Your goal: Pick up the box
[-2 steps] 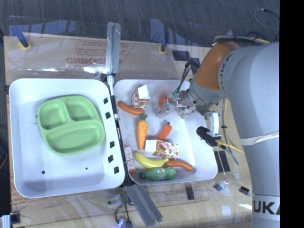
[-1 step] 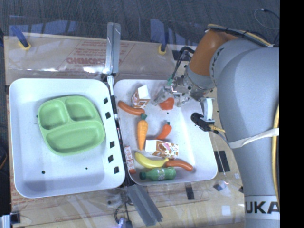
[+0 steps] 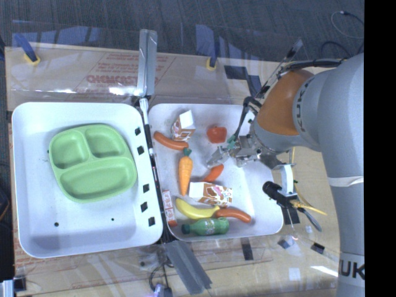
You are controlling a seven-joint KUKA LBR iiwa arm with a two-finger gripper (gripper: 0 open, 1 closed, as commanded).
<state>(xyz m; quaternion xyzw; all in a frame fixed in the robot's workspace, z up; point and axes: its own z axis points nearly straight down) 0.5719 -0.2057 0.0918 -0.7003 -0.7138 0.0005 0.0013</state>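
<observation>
Metal end effector (image 3: 218, 158) low over glossy white bin (image 3: 263, 224), near flat printed box (image 3: 210, 193); finger state unclear.

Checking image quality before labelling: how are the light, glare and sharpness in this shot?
Camera view: even, soft light; glare streaks on the clear sheet behind the bins; the left bin looks bright but not washed out; the food items are slightly soft; the gripper is blurry.

Even overhead light, soft shadows, slightly grainy.

White-and-brown box (image 3: 211, 193) lies flat beside banana (image 3: 195, 210).
</observation>
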